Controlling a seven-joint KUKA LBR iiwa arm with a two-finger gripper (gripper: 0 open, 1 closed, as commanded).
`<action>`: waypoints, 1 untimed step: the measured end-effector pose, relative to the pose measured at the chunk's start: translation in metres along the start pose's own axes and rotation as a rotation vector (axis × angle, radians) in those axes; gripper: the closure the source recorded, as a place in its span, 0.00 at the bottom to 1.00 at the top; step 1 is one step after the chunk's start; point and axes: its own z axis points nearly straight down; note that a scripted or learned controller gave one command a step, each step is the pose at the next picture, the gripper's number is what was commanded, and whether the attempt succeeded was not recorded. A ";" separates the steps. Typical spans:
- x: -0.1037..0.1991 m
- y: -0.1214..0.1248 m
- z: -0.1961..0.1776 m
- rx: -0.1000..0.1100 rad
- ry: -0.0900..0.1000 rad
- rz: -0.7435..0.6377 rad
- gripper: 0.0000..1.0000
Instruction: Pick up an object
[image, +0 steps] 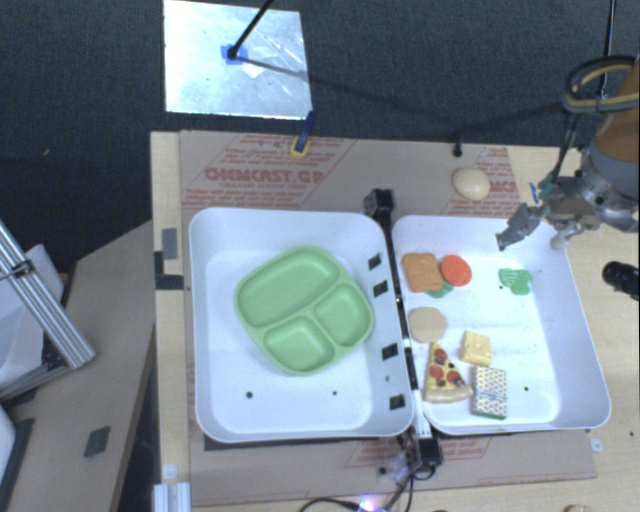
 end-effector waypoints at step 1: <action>0.000 0.002 -0.007 -0.012 -0.002 -0.002 0.00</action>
